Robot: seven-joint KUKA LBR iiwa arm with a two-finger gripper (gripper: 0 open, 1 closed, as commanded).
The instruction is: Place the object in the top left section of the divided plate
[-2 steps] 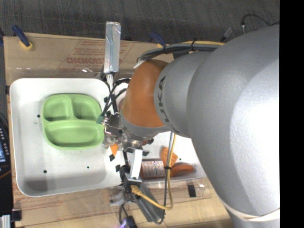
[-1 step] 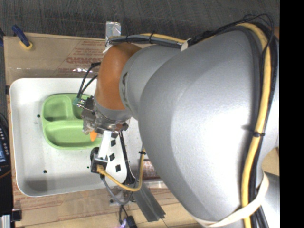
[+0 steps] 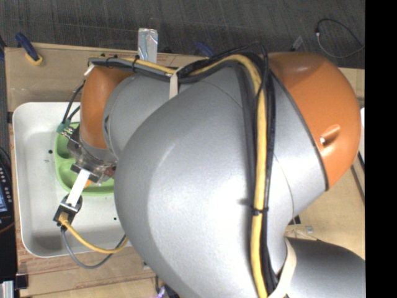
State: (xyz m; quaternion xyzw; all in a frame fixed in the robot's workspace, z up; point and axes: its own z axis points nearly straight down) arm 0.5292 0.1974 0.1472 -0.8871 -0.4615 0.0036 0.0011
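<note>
Beneath me on the wooden bench, my grey arm (image 3: 205, 185) leans over the shallow white bin (image 3: 28, 166) to bring my gripper (image 3: 87, 166) above the green divided plate (image 3: 65, 166), hiding the object and my grip.

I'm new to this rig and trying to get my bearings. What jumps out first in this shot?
The grey arm with its orange band fills the middle and right. At left, the green divided plate peeks out from under the wrist, inside the white bin. A yellow cable loops across the bin's lower part.
</note>
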